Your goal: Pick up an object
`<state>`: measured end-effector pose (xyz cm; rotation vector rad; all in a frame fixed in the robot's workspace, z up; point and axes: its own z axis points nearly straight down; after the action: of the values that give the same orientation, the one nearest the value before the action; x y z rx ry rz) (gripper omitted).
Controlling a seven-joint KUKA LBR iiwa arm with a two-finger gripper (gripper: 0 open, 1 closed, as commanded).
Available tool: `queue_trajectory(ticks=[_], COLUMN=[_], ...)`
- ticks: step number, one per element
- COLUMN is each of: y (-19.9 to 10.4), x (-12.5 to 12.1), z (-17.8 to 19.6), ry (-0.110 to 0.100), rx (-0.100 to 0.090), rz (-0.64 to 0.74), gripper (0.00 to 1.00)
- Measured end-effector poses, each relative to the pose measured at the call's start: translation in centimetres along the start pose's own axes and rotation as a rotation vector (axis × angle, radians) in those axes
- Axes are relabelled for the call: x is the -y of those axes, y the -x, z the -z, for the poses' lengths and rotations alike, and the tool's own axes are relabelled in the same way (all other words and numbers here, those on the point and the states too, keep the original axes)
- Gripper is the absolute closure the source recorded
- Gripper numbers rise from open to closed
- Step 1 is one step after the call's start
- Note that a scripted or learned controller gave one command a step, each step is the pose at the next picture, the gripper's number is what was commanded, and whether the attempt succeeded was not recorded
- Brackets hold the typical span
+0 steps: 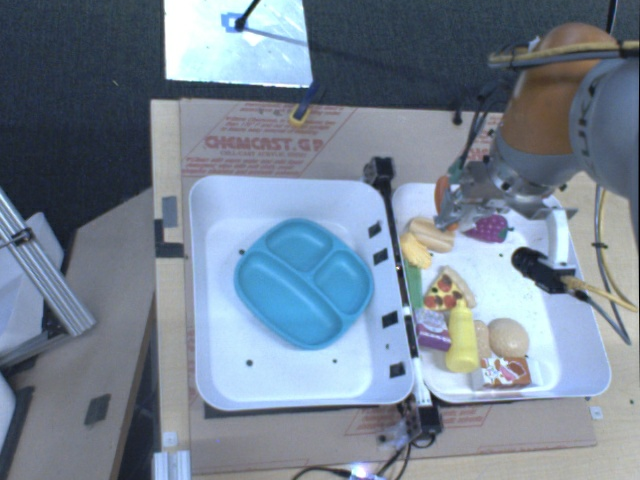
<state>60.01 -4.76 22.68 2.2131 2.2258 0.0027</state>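
Note:
The right bin (588, 364) holds several toy foods. At its far left lie a hot dog (430, 234) and a yellow piece (415, 253). A pizza slice (447, 290), a yellow bottle (461, 336), a purple packet (432, 330), a tan bun (507, 337) and a red-and-white carton (505, 372) sit nearer the front. My gripper (455, 206) hangs low over the bin's far left corner, just above the hot dog. An orange item (441, 194) sits right beside it; contact is unclear. Purple grapes (488, 229) lie just right of it.
The left bin (215, 303) holds a blue divided plate (303, 281). A black hinged divider (395, 268) runs between the two bins. The grey arm with its orange band (555, 78) comes in from the upper right, over the right bin's far side.

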Motion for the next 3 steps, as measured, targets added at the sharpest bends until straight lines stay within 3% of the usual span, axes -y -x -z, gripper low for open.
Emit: queue_trajectory(ticks=[2, 3], y=[-0.9, -1.2], x=[0.7, -0.2], z=[-1.2, 0.5], ry=[-0.003, -0.001], rx=[0.0, -0.001], rz=[0.0, 0.001], gripper=[1.0, 1.0])
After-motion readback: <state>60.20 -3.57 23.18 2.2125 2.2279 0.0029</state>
